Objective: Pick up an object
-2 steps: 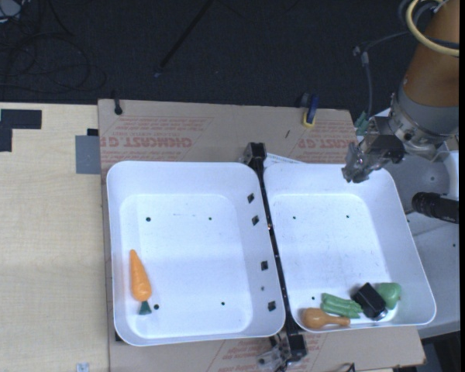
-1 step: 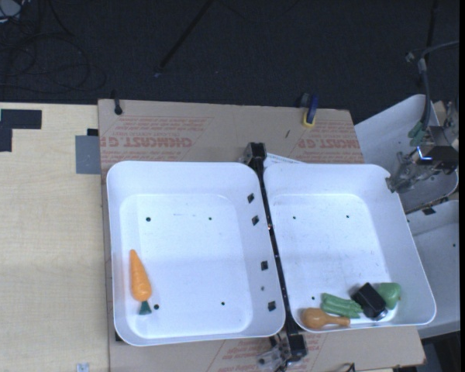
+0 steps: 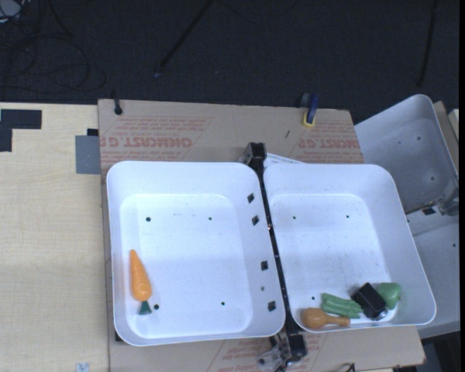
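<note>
Bins: two white ones, side by side, left bin point(image 3: 118, 208) and right bin point(image 3: 403, 223), their inner rims touching.

Left bin contents, 1 item: an orange carrot point(image 3: 139, 276) with a green stub end, lying lengthwise close to the left wall, in the near corner.

Right bin contents, 4 items, all bunched at the near wall:
- 1 orange pear-shaped piece point(image 3: 324, 318), lowest of the group
- 1 long green piece point(image 3: 340, 306), just above and touching it
- 1 black block point(image 3: 370, 300), laid across the long green piece's right end
- 1 rounded green piece point(image 3: 390, 292), right of the block and touching it

Four small black clips point(image 3: 264, 266) are counted along the seam between the bins.

Writing: reddish print is seen on the cardboard sheet point(image 3: 178, 134) under the bins, upside down; it appears to read "CHEMCAST GP", repeated at least twice. The print at the near edge is too cropped to be read.

One blue-and-yellow clamp point(image 3: 310, 109) is fixed at the sheet's far edge.

Gripper state: cannot be told.
</note>
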`<state>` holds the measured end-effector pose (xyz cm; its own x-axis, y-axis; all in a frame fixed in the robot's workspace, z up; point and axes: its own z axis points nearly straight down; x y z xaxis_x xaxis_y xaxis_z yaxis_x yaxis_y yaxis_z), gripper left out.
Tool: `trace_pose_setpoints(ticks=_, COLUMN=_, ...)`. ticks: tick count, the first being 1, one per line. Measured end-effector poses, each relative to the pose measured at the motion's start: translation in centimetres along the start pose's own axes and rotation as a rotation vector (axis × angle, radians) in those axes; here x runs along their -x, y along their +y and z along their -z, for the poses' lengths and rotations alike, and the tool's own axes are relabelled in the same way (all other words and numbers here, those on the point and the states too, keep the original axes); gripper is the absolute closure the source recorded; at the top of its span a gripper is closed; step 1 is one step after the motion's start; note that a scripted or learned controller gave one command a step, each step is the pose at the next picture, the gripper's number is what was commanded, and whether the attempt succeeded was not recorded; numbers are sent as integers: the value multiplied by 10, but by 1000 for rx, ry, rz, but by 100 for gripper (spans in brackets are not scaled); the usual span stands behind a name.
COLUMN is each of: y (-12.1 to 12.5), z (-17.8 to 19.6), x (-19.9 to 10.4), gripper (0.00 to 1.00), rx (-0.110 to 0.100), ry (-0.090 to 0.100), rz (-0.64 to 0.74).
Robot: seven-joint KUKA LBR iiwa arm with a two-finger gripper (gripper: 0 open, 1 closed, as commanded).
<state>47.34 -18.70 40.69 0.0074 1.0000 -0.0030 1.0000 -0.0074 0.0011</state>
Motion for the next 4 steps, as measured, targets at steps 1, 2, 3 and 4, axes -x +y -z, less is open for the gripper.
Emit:
trace_pose_setpoints(ticks=1, y=35, z=-111, x=-20, gripper=100, rx=-13, ry=7, rz=9)
trace_pose_setpoints(ticks=2, y=54, z=-203, x=27, gripper=100, rx=-11, ry=5, rz=5)
trace_pose_setpoints(ticks=3, y=79, z=-240, x=-79, gripper=100, rx=-8, ry=10, rz=17)
trace_pose_setpoints(ticks=4, y=78, z=-228, x=-71, gripper=100, rx=-7, ry=4, rz=6)
